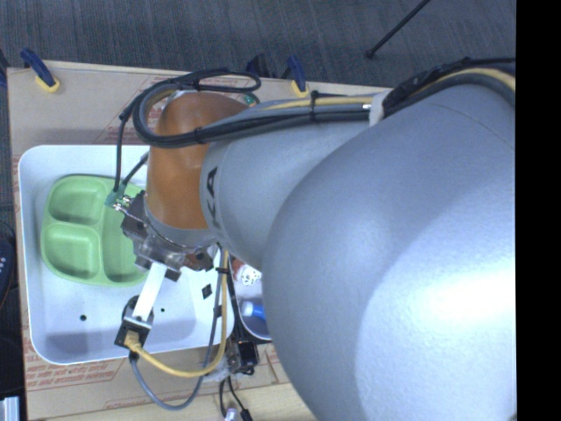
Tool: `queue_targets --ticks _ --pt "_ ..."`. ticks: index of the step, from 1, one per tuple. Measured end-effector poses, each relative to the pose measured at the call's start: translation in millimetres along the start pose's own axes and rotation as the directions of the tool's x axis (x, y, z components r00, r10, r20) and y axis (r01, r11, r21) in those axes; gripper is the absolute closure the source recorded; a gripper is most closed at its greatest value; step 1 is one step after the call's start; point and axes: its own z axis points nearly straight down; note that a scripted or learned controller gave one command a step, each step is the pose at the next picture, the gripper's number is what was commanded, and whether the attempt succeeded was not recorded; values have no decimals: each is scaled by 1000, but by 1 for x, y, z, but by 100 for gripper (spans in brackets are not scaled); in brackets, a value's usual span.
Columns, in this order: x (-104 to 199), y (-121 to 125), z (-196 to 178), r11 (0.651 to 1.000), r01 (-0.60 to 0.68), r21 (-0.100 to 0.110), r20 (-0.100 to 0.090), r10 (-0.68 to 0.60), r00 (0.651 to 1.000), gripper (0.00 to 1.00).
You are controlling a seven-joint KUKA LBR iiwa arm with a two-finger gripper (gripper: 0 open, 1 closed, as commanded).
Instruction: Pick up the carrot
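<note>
The arm's grey body and orange band cover most of the view and hide nearly all of the right bin. My gripper (165, 254) hangs below the wrist over the left bin (35, 261), at the right edge of a green divided tray (79, 226). The wrist blocks the view of the gripper's tips and of whatever lies beneath them.
The green tray with its compartments takes up the upper left of the left bin. A small white dotted cube (251, 276) and a blue and silver object (250, 316) peek out under the arm at the bins' divide. The bench's cardboard edge (70, 371) runs along the front.
</note>
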Motion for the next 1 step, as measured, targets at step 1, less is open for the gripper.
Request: queue_targets --ticks 1 --pt "65 32 -75 1000 -22 -8 -8 22 1000 100"
